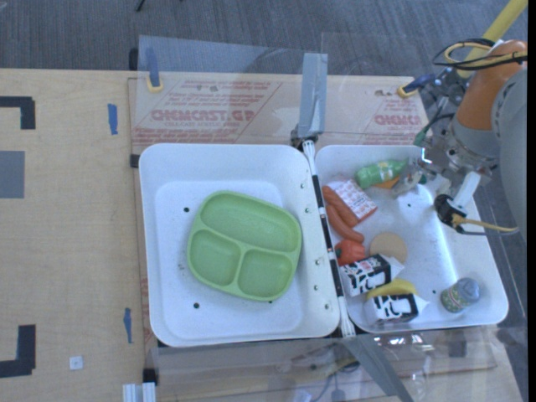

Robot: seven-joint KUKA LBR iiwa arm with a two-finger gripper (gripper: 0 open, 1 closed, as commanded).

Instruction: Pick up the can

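One can [461, 294] sits in the right bin's [494, 262] near corner, arm's gripper [419, 174] well away; can't tell its finger state.

Arm [486, 99] in from right, wrist angled down-left.

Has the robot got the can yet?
Not yet. The can stands in the near right corner of the right bin, with nothing gripping it. The gripper is at the bin's far side, by the green bottle. It has to move over to the can, grasp it and lift it.
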